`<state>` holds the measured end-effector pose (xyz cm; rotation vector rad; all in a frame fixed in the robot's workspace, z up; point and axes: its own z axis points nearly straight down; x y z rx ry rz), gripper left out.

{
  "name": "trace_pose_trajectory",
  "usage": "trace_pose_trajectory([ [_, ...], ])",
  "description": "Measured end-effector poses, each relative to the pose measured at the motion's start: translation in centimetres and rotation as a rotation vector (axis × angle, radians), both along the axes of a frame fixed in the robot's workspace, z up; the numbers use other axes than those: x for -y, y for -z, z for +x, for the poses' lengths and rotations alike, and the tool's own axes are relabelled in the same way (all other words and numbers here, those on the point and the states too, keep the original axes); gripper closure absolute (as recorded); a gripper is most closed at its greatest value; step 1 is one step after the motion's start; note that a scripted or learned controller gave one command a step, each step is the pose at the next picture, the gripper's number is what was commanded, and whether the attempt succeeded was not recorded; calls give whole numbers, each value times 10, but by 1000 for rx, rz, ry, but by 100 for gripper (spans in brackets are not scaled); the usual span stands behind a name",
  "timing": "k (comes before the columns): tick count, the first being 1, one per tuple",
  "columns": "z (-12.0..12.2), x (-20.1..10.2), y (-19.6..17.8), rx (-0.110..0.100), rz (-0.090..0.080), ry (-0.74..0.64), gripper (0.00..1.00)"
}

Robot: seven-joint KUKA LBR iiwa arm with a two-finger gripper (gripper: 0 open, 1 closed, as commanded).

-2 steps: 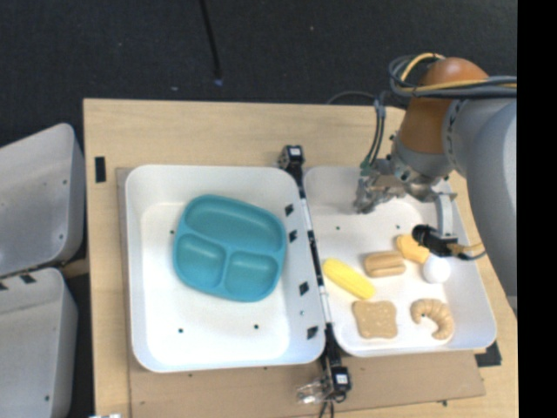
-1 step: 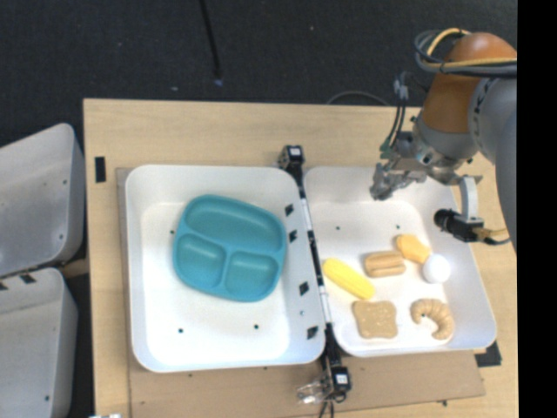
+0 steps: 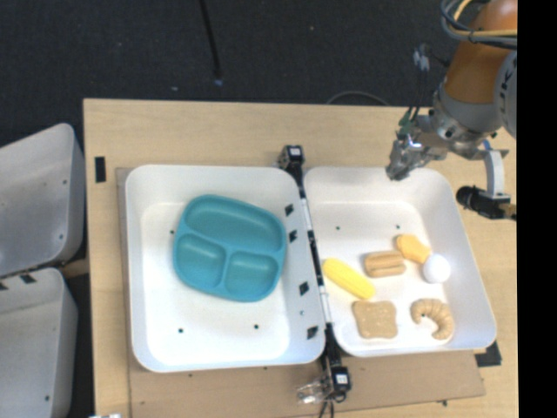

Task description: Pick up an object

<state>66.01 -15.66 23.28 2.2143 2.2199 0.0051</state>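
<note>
Surface (image 3: pixel 218 133) of pale wood grain stands on dark carpet, carrying two shallow white bins side by side. The left bin (image 3: pixel 148 320) holds a teal plastic plate (image 3: pixel 230 247) with three compartments, lying near its middle. The right bin (image 3: pixel 365 203) holds toy food toward its near right corner: a yellow banana (image 3: pixel 348 279), a tan bread roll (image 3: pixel 384 264), an orange oval piece (image 3: pixel 412 248), a white egg (image 3: pixel 436 269), a square slice of toast (image 3: pixel 375 319) and a curled croissant (image 3: pixel 434 316). The end effector (image 3: pixel 399 169) hangs over that bin's far edge; whether it is clenched or released cannot be told.
</note>
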Motion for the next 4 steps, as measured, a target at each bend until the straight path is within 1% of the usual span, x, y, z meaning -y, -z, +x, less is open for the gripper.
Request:
trace_pose_trajectory([
  [1,-5,-1,-64,2,0,0,100],
  [2,-3,-45,-49,-6,1,-2,100],
  [3,7,-89,-44,-6,1,-2,100],
  [4,6,-151,-37,-6,3,-4,100],
])
